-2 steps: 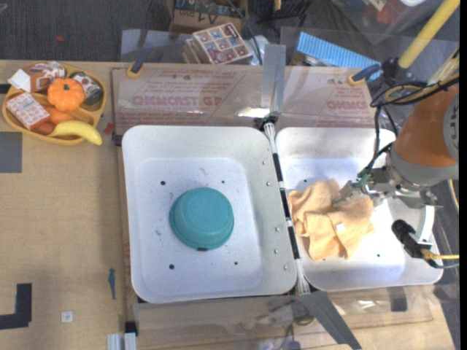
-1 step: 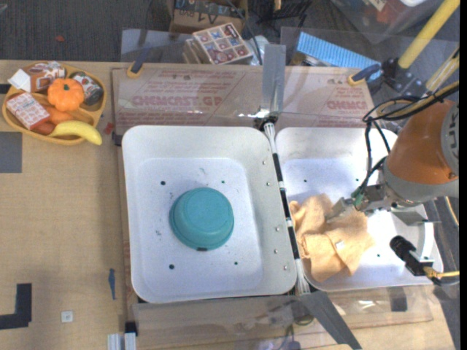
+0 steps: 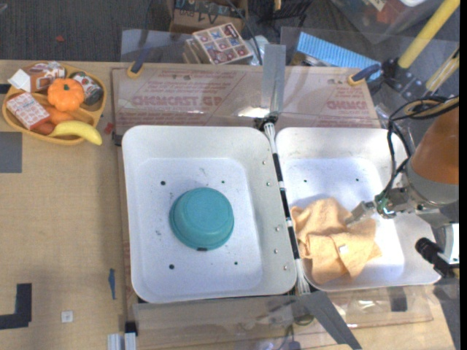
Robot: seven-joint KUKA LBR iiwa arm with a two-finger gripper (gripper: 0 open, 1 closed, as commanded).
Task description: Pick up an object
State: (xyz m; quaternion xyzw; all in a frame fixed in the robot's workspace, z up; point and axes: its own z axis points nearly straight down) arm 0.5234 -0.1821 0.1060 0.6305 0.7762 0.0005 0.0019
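Crumpled orange cloth [image 3: 334, 239] lying lower centre-right, in the right-hand bin [image 3: 328, 152]; soft, light, limp; best pinched at a raised fold near its upper right edge; tool [image 3: 363, 211] touching there, open or closed impossible to tell.

Bowl [image 3: 202, 218] in left bin [image 3: 139, 152]; cloth [image 3: 332, 239] in right bin [image 3: 321, 148].

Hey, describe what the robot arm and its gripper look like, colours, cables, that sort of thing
The arm enters from the right: a bulky rounded body with a broad orange band over a grey section. Black cables loop along its left side down toward the wrist. The gripper is a small grey metal assembly with slim silvery fingers and a spot of green at its base. A black fitting sits below the wrist.
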